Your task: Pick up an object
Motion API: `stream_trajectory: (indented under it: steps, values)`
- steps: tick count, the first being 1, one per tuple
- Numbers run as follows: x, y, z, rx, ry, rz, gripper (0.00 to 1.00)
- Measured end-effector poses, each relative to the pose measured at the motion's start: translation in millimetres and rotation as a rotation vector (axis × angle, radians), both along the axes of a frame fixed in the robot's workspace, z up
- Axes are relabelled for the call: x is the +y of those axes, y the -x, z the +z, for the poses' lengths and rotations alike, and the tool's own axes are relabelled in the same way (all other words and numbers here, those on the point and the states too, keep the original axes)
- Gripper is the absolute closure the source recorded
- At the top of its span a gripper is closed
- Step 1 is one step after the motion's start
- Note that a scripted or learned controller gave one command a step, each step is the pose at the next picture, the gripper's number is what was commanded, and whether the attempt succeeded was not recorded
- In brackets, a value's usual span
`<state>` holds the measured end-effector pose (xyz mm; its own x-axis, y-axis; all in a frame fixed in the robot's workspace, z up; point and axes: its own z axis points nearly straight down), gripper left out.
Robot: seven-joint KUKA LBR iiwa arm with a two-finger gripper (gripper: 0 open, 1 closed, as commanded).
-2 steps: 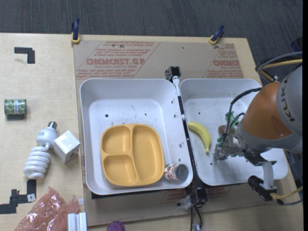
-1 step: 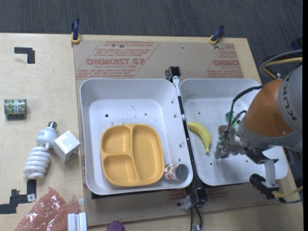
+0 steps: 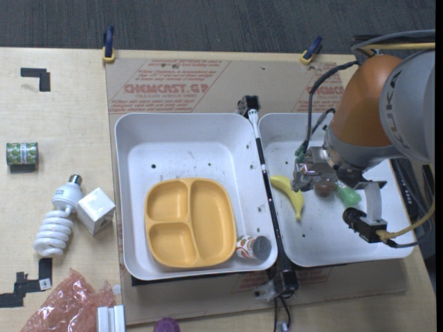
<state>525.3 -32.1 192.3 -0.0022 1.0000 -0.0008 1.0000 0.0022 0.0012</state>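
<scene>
In the right bin [image 3: 325,251] a yellow banana [image 3: 291,194] lies near the left wall. A small brown object [image 3: 324,188] and a green object [image 3: 349,196] lie just right of it. My gripper [image 3: 309,176] hangs low over the bin, beside the banana's upper end and right next to the brown object. The grey arm with its orange band [image 3: 370,102] covers the bin's upper right part. I see nothing lifted off the bin floor.
The left bin [image 3: 180,133] holds a yellow divided plate [image 3: 190,221] and a small tipped can [image 3: 252,247] in its lower right corner. A light bulb [image 3: 57,216], a white cube [image 3: 96,210] and a green can [image 3: 21,154] lie on the bench at left.
</scene>
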Motion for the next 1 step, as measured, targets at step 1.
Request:
stream_trajectory:
  steps: [1]
  values:
    - [0.0, 0.0, 0.0, 0.000, 0.000, 0.000, 0.00]
